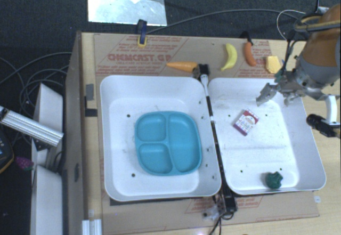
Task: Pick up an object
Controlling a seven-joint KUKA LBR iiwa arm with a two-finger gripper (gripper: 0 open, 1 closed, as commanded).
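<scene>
**Bench with two bins: contents by size**

1. Bench board [160,53]: tan, printed with red lettering, bearing both bins side by side.
2. Left bin [114,122]: shallow, white, with rounded corners.
3. Right bin [298,148]: shallow, white, butted against the left bin along a central seam.
4. Arm [322,47]: grey with an orange band, entering from the right and leaning over the upper right part of the right bin.
5. Blue plate [168,142]: three compartments, lying flat near the middle of the left bin.
6. Gripper [277,95]: above the upper right area of the right bin, its two fingers spread apart with nothing between them, up and to the right of the red packet and clear of it.
7. Red packet [245,122]: small, red and white, lying tilted on the floor of the right bin, left of centre.
8. Toy carrot [181,66]: orange, lying on the board just behind the left bin.
9. Toy banana [230,57]: yellow, curved, on the board behind the right bin.
10. Orange toy piece [249,54]: elongated, just right of the banana.
11. Yellow block [273,64]: on the board, right of the orange piece, near the arm.
12. Green object [274,179]: small, dark green, near the front edge of the right bin, well apart from the packet.
</scene>
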